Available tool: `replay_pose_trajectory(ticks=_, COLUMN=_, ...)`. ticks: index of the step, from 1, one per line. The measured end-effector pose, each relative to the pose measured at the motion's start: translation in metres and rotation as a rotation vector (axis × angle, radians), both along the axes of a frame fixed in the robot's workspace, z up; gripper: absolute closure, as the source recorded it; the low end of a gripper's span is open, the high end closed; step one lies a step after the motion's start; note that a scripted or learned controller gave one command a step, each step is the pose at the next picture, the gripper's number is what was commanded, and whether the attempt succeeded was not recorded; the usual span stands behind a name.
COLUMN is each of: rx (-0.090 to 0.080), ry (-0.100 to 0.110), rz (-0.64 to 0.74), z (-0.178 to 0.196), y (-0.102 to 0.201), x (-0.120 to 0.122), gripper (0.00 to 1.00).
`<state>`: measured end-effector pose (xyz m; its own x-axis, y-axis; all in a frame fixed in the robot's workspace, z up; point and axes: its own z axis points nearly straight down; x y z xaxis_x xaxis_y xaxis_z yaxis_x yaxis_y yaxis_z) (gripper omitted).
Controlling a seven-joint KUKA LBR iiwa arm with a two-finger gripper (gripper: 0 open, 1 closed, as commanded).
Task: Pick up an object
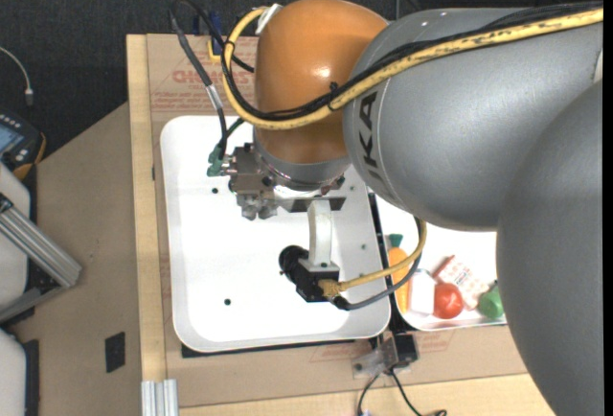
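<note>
The end effector (pixel 257 198) hangs low over the upper middle of the left bin (pixel 192 242), under the orange band of the arm (pixel 460 117). From this angle we cannot tell whether it is released or clenched, and we see nothing held in it.

We would pick the red object (pixel 447 300), which lies outside the left bin, past its right wall, level with its near end. From the end effector it sits off toward the left bin's near right corner and beyond. It looks roundish, so we judge that no long axis dictates the approach.

Around it, further from the left bin, a green thing (pixel 491 305) lies just beside it. A white packet with red print (pixel 458 270) touches or nearly touches its far side. An orange piece (pixel 399 272) lies closest to the left bin's right wall, apparently lengthwise along it, though it is partly hidden. All of these rest in the right bin (pixel 421 320).

In our judgement the crossing must clear that shared wall, and the close neighbours leave little room. The left bin itself shows a tiny dark speck (pixel 227 301) near its front, too small to identify. The counter (pixel 144 213) borders the left bin's outer side.
</note>
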<state>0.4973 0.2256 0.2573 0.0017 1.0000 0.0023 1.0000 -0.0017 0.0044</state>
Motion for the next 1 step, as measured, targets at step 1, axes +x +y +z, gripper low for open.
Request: replay_pose_trajectory(ticks=1, rx=0.001, ry=-0.001, rz=-0.001, z=0.0098, y=0.0004, x=0.0003, gripper=1.0)
